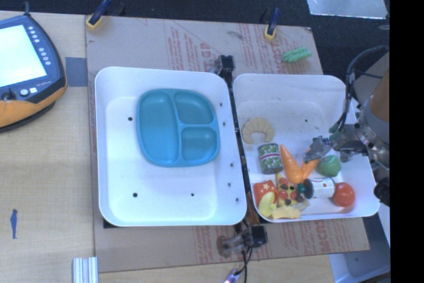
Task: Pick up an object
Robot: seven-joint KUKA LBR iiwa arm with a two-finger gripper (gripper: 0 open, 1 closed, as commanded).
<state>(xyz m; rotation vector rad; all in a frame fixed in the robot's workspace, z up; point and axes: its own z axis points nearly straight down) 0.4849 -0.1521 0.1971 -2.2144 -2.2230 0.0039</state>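
Note:
The right bin [291, 86] holds a heap of toy food. There is a tan croissant [257, 130], a green can [269, 157], an orange carrot [293, 166], a green round piece [329, 166], a red tomato [343, 195], a white cylinder [322, 187], a red piece [264, 193] and a yellow piece [283, 212]. My gripper [331, 146] hangs at the bin's right side, just above the green round piece and beside the carrot's top. It looks open, with nothing seen between its fingers.
The left bin [112, 162] carries a blue divided plate [177, 126]. A tablet with an orange rim [26, 69] lies at the far left. A green toy [296, 55] rests on the cardboard behind the right bin. Clamps [270, 23] hold the cardboard's back edge.

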